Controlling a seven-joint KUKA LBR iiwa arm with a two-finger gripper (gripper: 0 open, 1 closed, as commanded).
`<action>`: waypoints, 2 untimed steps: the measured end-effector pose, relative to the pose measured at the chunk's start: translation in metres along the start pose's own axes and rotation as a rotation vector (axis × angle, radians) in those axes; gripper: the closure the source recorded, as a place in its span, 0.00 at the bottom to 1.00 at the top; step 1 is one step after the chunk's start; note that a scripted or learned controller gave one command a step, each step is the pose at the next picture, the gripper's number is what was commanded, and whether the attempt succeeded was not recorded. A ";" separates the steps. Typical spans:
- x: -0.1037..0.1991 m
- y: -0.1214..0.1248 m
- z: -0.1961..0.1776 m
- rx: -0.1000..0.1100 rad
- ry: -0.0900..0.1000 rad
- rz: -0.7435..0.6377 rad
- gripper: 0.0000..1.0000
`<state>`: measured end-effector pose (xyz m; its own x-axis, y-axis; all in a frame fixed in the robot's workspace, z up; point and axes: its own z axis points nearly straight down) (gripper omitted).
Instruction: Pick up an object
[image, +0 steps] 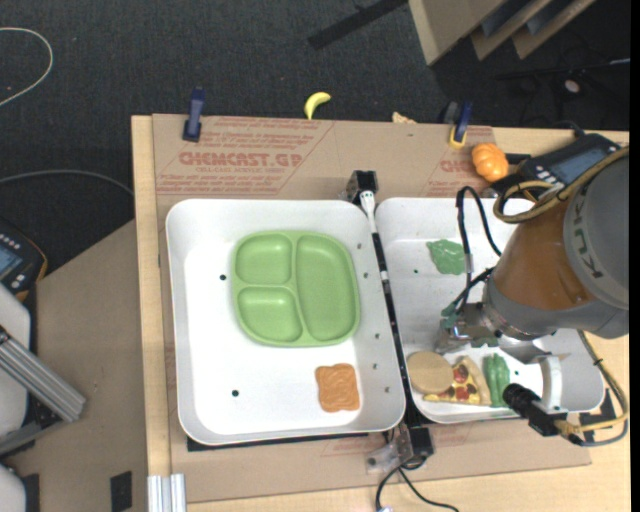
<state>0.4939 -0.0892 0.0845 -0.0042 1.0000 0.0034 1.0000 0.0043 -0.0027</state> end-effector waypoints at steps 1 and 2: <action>0.068 0.064 -0.107 -0.019 -0.002 -0.006 1.00; 0.154 0.041 -0.148 -0.008 -0.001 -0.006 1.00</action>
